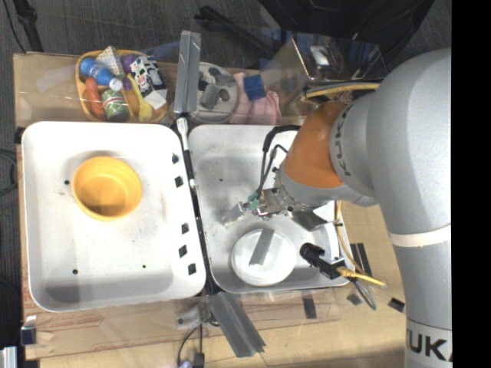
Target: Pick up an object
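The arm reaches in from the right and the fingers (258,205) hang low over the right bin (222,167), about mid-bin. Wide or narrow? Cannot tell from up here, the wrist hides them. Just under the fingers, toward the view's bottom edge, sits a white round dish (263,257) with a grey strip (261,247) across its top, on the bin floor and apart from the fingers. Just beside the fingers, on the side of the left bin (46,205), lies a small grey piece (232,215), too blurred to name. Well apart from the fingers, over in that left bin, a yellow bowl (108,186) stands upright. Further off, past the bins on the worktop (46,75), sits a yellow basket (115,85) crammed with small bright things.
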Available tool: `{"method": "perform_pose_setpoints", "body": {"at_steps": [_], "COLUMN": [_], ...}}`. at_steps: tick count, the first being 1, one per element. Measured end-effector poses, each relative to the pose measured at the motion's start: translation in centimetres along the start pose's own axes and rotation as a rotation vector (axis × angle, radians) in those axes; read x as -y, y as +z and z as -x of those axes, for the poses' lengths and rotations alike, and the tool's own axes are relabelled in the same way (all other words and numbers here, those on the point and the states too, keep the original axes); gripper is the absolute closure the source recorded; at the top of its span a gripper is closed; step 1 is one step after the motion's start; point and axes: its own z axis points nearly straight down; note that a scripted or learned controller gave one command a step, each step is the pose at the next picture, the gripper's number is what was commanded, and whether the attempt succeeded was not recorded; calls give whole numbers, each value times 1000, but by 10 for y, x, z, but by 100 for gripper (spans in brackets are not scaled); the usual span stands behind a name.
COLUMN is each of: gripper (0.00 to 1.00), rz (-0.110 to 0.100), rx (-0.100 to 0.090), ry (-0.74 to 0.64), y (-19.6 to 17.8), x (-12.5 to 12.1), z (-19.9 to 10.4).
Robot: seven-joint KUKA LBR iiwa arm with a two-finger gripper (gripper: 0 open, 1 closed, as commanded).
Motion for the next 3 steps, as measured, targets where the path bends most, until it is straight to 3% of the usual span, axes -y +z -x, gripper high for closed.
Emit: {"method": "perform_pose_setpoints", "body": {"at_steps": [1,2,3], "gripper": [0,0,0], "rz": [0,-1,0], "rx": [0,-2,-1], "ry": [265,157,191], "y": [-41,0,0], "x": [13,31,-10], "z": [47,22,15]}}
